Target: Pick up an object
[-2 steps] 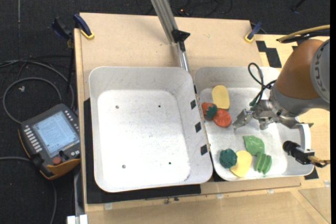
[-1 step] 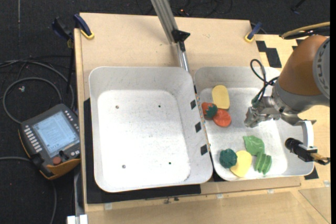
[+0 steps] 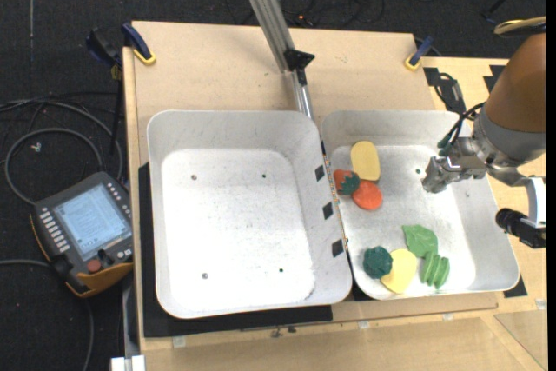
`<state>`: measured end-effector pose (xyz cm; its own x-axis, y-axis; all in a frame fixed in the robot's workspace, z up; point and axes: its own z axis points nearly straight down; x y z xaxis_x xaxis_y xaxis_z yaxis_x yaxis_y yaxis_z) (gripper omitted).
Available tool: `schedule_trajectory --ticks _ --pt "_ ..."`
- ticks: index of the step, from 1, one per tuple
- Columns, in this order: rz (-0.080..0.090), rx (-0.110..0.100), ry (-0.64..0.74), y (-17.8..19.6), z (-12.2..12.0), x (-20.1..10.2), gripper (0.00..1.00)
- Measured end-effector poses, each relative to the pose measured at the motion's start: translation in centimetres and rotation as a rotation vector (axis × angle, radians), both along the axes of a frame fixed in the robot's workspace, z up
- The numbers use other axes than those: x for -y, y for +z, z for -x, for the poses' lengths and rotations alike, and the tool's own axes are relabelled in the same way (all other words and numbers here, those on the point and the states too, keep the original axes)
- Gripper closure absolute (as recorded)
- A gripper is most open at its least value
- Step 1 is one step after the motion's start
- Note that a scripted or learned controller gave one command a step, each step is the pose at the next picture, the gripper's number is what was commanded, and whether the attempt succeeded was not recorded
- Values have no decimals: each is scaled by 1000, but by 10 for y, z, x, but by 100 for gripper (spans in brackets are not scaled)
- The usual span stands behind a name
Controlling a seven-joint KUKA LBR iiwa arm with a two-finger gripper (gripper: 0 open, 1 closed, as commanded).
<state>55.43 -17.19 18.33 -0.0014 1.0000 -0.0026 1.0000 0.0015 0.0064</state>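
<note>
Front of right bin [image 3: 486, 274]: yellow piece [image 3: 400, 269], teal [image 3: 377, 261], greens [image 3: 426, 252] | gripper [image 3: 433, 178] low over bare floor, fingers unreadable | step: approach, nothing picked | next: you shift onto one toy, descend.

I see a yellow piece [image 3: 366, 161] beside red-orange ones [image 3: 368, 196] at centre-right of the frame; lower right, a dark green lump [image 3: 377, 261], another yellow piece [image 3: 400, 270] and green ones [image 3: 420, 239] cluster.

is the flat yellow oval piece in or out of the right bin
In: the flat yellow oval piece lies on the right white bin's floor, near its upper left, above an orange round piece.
</note>
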Motion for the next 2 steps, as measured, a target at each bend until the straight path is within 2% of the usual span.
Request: schedule_trajectory --ticks 1,2 --pt "0 0 1 48 -2 0 100" --pt "-4 -3 7 58 -20 -52 100"
